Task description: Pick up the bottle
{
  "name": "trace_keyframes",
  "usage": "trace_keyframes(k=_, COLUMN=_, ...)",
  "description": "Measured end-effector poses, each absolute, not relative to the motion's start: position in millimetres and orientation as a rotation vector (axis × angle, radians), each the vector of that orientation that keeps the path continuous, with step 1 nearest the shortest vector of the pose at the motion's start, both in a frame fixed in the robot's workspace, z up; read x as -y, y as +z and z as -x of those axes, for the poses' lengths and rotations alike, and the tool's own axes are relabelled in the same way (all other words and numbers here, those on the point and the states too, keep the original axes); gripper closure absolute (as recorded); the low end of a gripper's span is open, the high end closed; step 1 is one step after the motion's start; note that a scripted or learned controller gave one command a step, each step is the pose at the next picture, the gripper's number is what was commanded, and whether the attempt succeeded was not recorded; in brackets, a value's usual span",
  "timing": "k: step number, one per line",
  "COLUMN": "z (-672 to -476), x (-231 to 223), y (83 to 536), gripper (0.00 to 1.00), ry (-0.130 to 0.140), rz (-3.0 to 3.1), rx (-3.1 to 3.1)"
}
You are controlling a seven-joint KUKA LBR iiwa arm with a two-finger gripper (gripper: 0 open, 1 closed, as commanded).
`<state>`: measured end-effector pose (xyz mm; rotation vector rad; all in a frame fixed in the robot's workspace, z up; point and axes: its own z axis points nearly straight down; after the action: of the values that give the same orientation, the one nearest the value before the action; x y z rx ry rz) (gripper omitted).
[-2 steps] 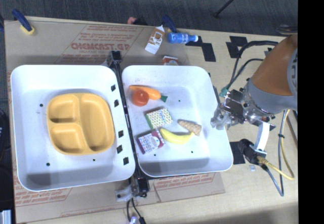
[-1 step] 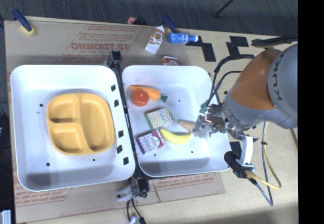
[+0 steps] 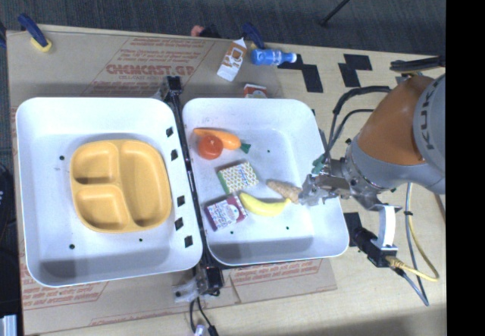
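A small blue bottle (image 3: pixel 267 58) with a pale cap lies on its side on the bench behind the right bin (image 3: pixel 303 111), outside it. My gripper (image 3: pixel 311 192) is low inside the right bin near its right wall, far in front of the bottle. Its tip sits just right of a tan bread-like piece (image 3: pixel 283 189) and close to a yellow banana (image 3: pixel 263 205). Nothing shows as held.
The right bin also holds a carrot (image 3: pixel 221 137), a red tomato (image 3: pixel 211 146) and two small printed packets (image 3: pixel 236 175) (image 3: pixel 224 212). A yellow divided plate (image 3: pixel 121 183) lies in the left bin (image 3: pixel 30 175). A small carton (image 3: pixel 232 59) lies beside the bottle.
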<state>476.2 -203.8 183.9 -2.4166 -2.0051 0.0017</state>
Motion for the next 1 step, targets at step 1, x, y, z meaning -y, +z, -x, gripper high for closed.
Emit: trace_keyframes(k=1, z=-476.3, x=206.3, y=199.7, gripper=1.00, ry=0.003, rz=2.672, rx=1.648)
